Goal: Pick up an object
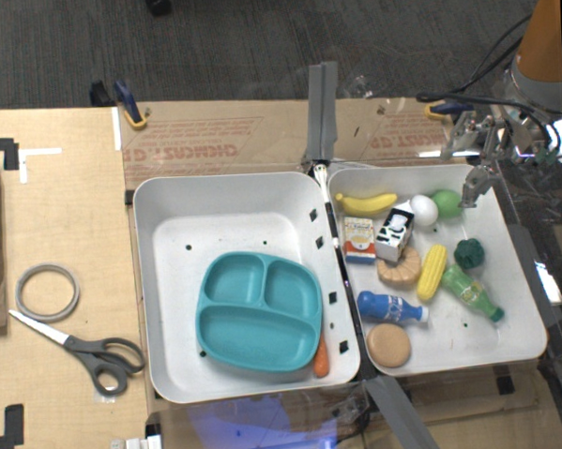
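- Tabletop [53,184]: pale wood on the left, brown cardboard along the far side, carrying two shallow white bins side by side
- Left bin [168,215]: holds a teal divided plate [260,311] near its front, with a small orange carrot [321,360] lying just beside the plate's right front edge
- Right bin [519,291]: crowded with toy food and small items, none of them lifted
- Arm: enters at the upper right, its orange band [542,41] visible at the corner; the tool [475,188] hangs over the bin's far right corner, just right of a green round piece [446,205]; whether it is released or clenched cannot be told, and nothing is seen in it
- Back row in the right bin: a banana [366,203], a white ball [423,210] touching the green piece, a black and white box [393,235] and a small red and white carton [359,239]
- Middle: a bagel-like ring [400,267], a corn cob [432,271], a dark green broccoli piece [469,253]
- Front: a blue bottle [391,307], a green bottle [473,293] on its side, a tan round bun [390,345]
- On the wood left of the bins: grey-handled scissors [81,349] and a tape ring [48,290], near each other
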